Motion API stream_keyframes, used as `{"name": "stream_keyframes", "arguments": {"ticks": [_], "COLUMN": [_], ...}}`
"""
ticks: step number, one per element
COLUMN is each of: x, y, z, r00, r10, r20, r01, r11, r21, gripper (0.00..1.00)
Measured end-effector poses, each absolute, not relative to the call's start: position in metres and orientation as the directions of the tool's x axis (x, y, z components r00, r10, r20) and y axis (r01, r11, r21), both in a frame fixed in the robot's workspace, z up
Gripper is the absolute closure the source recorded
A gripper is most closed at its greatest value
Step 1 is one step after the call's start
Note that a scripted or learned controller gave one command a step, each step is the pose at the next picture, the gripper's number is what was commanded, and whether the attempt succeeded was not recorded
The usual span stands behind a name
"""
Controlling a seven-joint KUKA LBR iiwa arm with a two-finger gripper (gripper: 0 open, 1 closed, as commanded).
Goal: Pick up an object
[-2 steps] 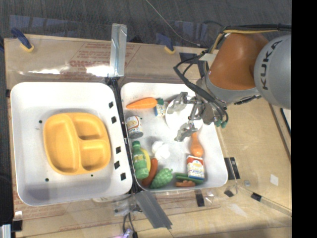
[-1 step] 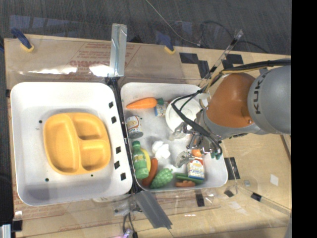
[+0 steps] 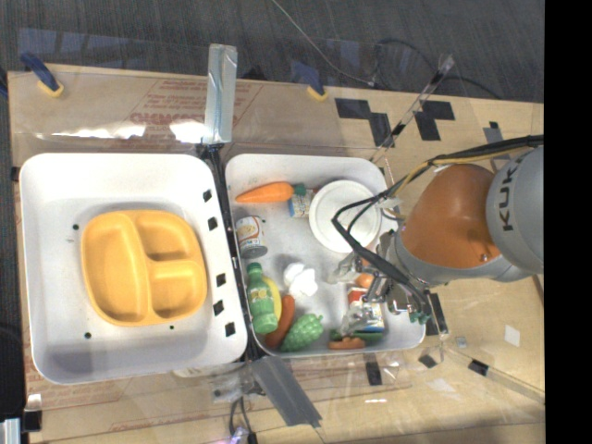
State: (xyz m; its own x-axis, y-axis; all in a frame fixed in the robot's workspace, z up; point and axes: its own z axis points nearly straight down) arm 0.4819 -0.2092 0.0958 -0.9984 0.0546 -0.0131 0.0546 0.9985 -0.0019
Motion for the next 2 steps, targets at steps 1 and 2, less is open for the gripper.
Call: {"name": "stream_keyframes", "arguments": {"ticks": [1,2], "x": [0.490,0.493], "y": [-0.201,-0.200], "z": [0.095,0.105], "r00": [-0.984,-0.985], "r10": [0.180,0.172], "r20": [-0.008,-0.013], "r01": [0.180,0.172], "r11": [0.984,0.985], "r21": [-0.001,-0.001], "gripper": [0.00,1.00]}}
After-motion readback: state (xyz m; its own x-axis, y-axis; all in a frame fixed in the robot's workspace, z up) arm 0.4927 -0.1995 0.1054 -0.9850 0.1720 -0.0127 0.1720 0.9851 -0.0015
